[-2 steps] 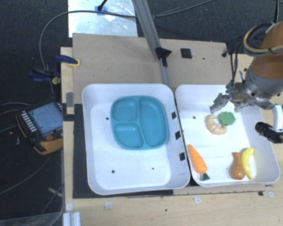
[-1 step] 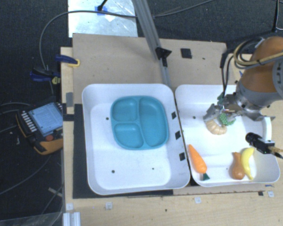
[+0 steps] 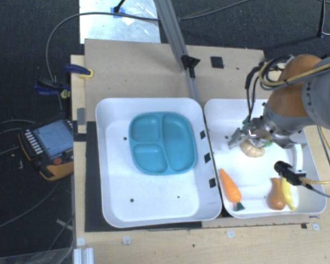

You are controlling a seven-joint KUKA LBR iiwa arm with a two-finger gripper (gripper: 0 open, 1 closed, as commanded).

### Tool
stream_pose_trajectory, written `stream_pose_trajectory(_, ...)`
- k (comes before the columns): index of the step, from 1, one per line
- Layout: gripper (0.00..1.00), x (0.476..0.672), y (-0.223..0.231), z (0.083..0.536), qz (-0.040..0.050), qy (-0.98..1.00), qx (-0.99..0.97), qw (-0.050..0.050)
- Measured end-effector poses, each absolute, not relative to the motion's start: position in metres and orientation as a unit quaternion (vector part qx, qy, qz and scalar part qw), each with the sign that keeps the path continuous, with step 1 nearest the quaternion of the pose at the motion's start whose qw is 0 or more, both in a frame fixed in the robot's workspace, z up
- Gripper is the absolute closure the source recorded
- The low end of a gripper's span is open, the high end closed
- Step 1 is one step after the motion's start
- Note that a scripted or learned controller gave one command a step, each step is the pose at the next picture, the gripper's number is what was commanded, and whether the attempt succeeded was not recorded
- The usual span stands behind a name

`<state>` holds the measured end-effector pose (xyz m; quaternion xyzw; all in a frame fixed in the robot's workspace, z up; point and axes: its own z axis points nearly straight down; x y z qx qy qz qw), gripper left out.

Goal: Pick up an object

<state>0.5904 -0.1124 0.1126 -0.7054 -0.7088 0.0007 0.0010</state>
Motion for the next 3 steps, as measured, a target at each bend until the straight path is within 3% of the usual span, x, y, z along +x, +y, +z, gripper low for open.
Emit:
stream_pose_trajectory(1, 1.0, 0.592, -0.113, 0.127, -0.0011, -0.708, -0.706, -0.002)
stream_pose_trajectory(2, 1.0, 0.604, -0.112, 0.184, -0.0024, -0.709, -0.705, -0.003)
stream_pose_trajectory(3, 1.0, 0.603, -0.113, 0.244, -0.0025, -0.71, -0.705, -0.004)
